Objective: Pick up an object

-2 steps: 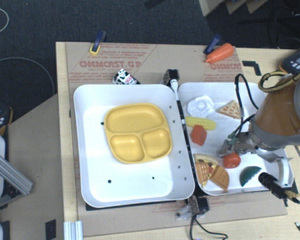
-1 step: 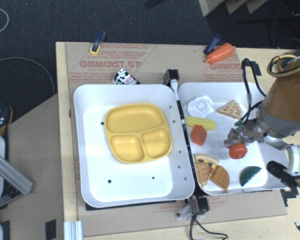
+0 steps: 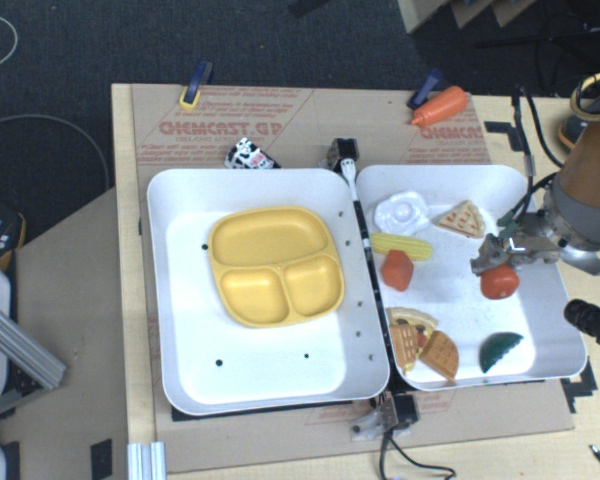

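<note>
The end effector [image 3: 490, 260] hangs over the right bin [image 3: 550, 343]; whether it grips, I cannot tell. A red tomato [image 3: 499, 283] lies just below it; a corn cob [image 3: 401, 247] sits to its left.

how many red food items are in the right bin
2: a red block-shaped piece left of centre below the yellow corn, and a round red tomato beside the gripper.

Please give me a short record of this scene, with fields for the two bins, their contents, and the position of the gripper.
left bin: holds a yellow divided plate
right bin: toy foods: white fried egg, sandwich wedge, corn cob, red pepper, tomato, waffle, pizza slice, dark green leaf
gripper: over the right bin, just above the tomato
holding: cannot tell
</note>
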Tool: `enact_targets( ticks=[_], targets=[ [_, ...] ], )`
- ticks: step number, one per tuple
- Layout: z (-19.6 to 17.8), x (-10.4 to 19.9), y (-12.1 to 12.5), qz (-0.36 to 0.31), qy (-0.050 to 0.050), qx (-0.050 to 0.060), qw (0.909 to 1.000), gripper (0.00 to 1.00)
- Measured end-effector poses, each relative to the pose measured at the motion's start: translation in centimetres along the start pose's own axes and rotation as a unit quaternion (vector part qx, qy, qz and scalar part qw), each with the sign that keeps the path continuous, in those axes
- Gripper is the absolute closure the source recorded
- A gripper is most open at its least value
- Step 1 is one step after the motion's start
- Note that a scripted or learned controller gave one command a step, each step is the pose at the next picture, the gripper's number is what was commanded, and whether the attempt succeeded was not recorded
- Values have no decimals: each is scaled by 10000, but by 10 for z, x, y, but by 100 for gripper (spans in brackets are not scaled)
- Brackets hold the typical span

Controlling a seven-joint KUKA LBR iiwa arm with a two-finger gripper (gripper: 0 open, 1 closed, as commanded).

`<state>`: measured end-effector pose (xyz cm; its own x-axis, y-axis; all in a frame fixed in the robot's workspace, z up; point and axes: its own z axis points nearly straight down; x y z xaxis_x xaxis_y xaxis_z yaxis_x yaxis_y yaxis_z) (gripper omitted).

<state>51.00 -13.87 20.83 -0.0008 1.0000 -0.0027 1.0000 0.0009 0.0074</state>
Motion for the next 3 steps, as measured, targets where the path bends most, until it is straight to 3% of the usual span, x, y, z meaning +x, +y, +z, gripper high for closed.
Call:
enact_targets(
  ticks=[1,3],
  targets=[
    [-18,0,1,-2,3,11,10000,100],
    [-13,80,65,-24,15,14,10000,100]
  ],
)
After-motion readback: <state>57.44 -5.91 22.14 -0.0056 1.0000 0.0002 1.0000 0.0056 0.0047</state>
